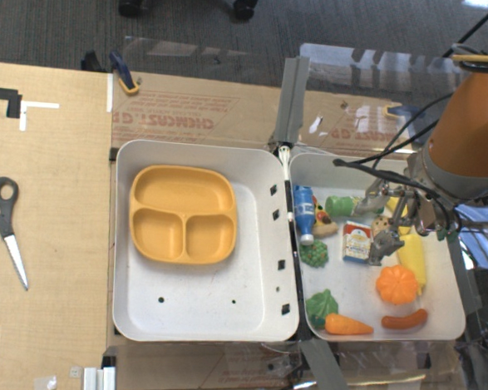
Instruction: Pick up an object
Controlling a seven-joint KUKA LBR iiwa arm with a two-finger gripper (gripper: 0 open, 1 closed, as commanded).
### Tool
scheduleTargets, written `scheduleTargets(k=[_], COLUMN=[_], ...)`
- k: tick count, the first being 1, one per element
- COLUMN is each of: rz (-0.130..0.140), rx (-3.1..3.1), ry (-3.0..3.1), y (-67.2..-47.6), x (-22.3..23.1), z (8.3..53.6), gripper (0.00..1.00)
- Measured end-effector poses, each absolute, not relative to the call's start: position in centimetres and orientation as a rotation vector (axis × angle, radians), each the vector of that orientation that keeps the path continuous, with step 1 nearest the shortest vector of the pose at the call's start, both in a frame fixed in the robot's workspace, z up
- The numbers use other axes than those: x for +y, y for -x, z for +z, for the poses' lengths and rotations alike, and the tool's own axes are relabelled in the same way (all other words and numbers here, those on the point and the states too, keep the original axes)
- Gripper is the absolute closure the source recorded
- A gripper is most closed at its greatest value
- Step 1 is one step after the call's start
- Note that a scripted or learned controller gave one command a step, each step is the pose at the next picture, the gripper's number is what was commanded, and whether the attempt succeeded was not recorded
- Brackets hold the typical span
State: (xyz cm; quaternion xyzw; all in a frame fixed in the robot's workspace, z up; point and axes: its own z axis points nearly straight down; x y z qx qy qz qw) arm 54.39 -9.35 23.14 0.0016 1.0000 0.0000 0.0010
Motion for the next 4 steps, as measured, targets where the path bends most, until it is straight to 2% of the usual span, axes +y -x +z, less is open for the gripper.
scheduleTargets(k=[1, 2, 3, 4], rz=[0.0, 0.0, 0.0, 0.0], rx=[3.135, 3.111, 3.106, 3.12], ry=[-0.178, -0.365, -0.453, -0.35], y=[-58.0, -62.4, -56.8, -53.2], x=[-9.3, -10.8, -12.2, -15.1], z=[15.3, 9.6, 9.2, 9.2], gripper=[0.0, 0.0, 0.0, 0.0])
